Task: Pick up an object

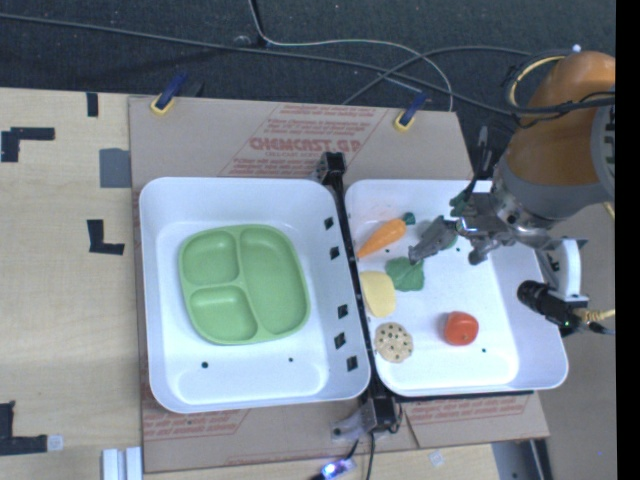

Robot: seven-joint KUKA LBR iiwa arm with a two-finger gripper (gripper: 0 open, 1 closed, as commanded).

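The right bin holds several toy foods: an orange carrot with a green top, a green leafy piece, a pale yellow piece, a speckled cookie and a red tomato. My gripper hangs over the upper middle of this bin, just right of the carrot and above the green piece. Its two fingers are spread, the left fingertip close to the green piece. It is open, with bare white bin floor between the fingers.
The left bin holds a green divided plate. A black divider runs between the bins. The grey and orange arm comes in from the right. Cables lie beyond the bench.
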